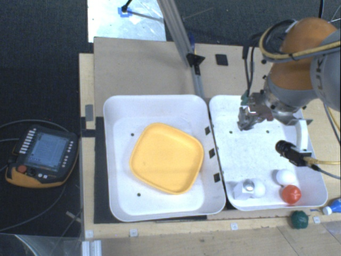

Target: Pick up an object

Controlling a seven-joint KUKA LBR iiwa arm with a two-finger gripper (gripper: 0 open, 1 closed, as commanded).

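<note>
near edge of the bench [176, 233]: green ball [299, 219] sits outside the bins. in the right bin [229, 143], front corner, a cluster: red ball [291, 194], white ball [284, 176] touching just behind it, and a small metallic piece [248, 186] beside another white round thing [259, 189]. left bin [114, 143] carries a yellow plate [167, 157], flat and wide, poor grasp target. further back, pincer [248, 119] hovers over the bare rear of the right bin, nothing between its fingers; open or closed, cannot tell at this angle. judgement: the red ball is the best pick, but come straight down on its centre, since a clip on the neighbouring white ball would roll both away.
</note>
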